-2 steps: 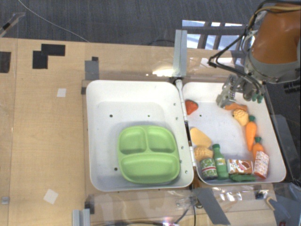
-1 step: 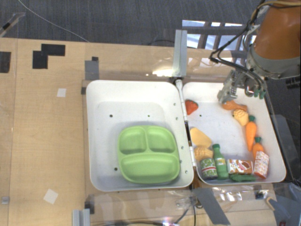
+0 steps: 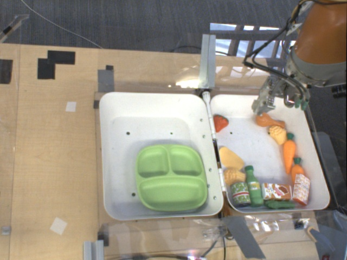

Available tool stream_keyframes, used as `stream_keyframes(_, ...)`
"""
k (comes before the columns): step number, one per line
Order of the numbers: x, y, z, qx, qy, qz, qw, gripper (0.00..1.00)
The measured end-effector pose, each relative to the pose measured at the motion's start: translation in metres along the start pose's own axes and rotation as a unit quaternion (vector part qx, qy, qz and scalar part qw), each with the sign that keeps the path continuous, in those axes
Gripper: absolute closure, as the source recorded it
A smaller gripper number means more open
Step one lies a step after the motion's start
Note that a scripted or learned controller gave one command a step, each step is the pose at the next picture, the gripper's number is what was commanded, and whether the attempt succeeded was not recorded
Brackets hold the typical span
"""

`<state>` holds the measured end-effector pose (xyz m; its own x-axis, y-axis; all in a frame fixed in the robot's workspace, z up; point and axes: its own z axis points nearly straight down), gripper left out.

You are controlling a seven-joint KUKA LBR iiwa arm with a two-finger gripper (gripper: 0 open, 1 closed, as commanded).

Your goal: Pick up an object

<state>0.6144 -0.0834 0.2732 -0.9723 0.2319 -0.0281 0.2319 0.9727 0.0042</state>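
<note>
The claw [image 3: 264, 106] hangs over the right bin [image 3: 246, 140] at about one o'clock in its floor, its tips just above, perhaps touching, an orange-brown chicken drumstick toy [image 3: 269, 121]; whether it is released or clenched I cannot tell, since the tips are small and blurred against the toy; nothing is plainly gripped. The drumstick looks the likeliest target; it lies at the bin's upper right, with a pale yellow piece [image 3: 278, 135] just at its five o'clock and a carrot [image 3: 289, 152] beyond that.

To do this step well, I judge the claw should come straight down astride the drumstick's narrower part, clear of the bin wall at three o'clock; it should close only once both tips sit below the toy's widest curve, then lift slowly, as a rounded plastic shape may squirt out. The red piece [image 3: 220, 123] by the divider and the green plate [image 3: 171, 176] in the left bin [image 3: 119, 145] lie well apart.
</note>
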Motion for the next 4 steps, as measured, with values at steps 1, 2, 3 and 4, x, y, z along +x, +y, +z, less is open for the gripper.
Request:
stream_keyframes(1, -0.038, 0.046, -0.056, 0.001, 0.008, 0.089, 0.996, 1.0)
stream_keyframes(2, -0.001, 0.07, 0.013, 0.001, 0.011, 0.003, 0.9999, 1.0)
stream_keyframes(3, -0.018, 0.055, -0.047, 0.001, 0.007, 0.075, 0.9972, 1.0)
stream_keyframes(4, -0.019, 0.057, -0.059, 0.0, 0.003, 0.072, 0.9974, 1.0)
